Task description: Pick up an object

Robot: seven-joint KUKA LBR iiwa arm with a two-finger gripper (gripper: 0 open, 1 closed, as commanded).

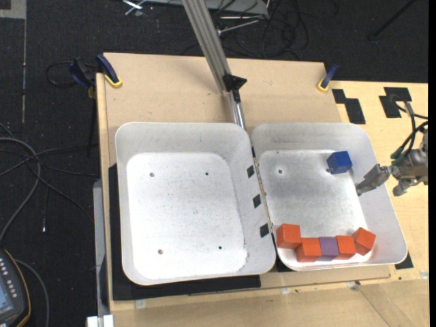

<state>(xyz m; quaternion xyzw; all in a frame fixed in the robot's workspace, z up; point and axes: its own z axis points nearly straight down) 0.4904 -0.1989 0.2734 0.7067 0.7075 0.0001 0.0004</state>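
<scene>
Five blocks (327, 244) along near wall, pincer (371, 180) at right rim

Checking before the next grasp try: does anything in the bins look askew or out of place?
Nothing looks damaged. The blue block sits alone in the right bin, apart from the orange and purple blocks crowded along its near wall.

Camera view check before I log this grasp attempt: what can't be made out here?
- Gripper, at the right bin's right rim: too small and blurred to tell its state.
- Arm: cut off by the picture's right edge.
- Row of orange blocks with a purple block: packed against the bin's near wall, so gaps or contact between them can't be judged.
- Blue block: its markings are too small.
</scene>
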